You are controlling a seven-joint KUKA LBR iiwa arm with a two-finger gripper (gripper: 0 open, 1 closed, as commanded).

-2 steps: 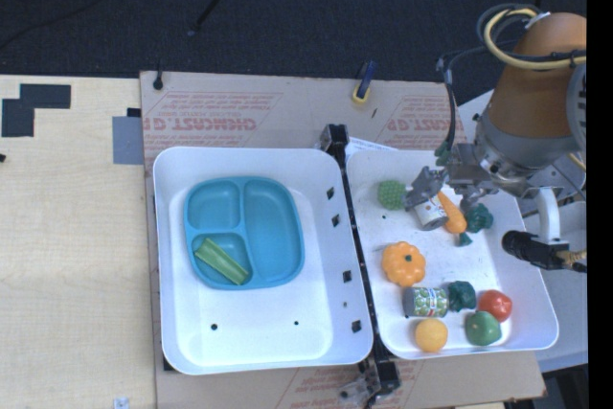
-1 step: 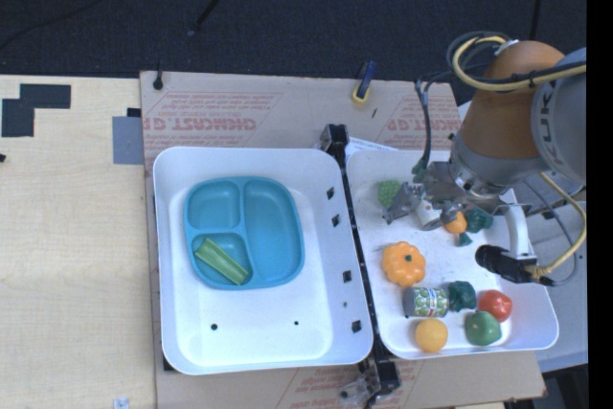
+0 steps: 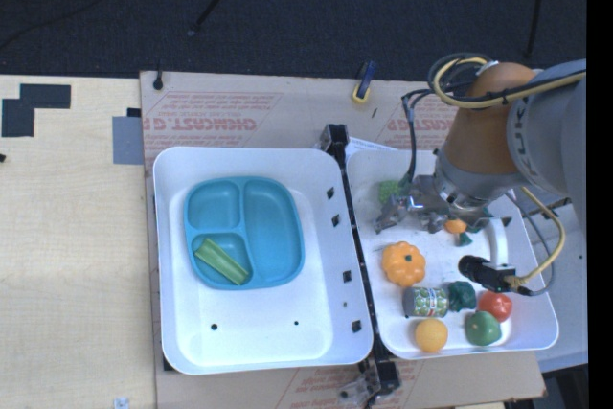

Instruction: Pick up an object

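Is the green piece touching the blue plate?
Touching. The camera view shows the green piece lying inside the blue plate's lower-left compartment, resting on its floor.

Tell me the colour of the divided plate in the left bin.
Light blue plate, camera view.

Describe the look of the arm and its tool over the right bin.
The arm is grey and bulky, with a rounded orange band above the wrist. Yellow and black cables loop over the top of the band, and more black and yellow cable trails down its right side. The tool is a small cluster of silver-grey metal parts under the wrist.
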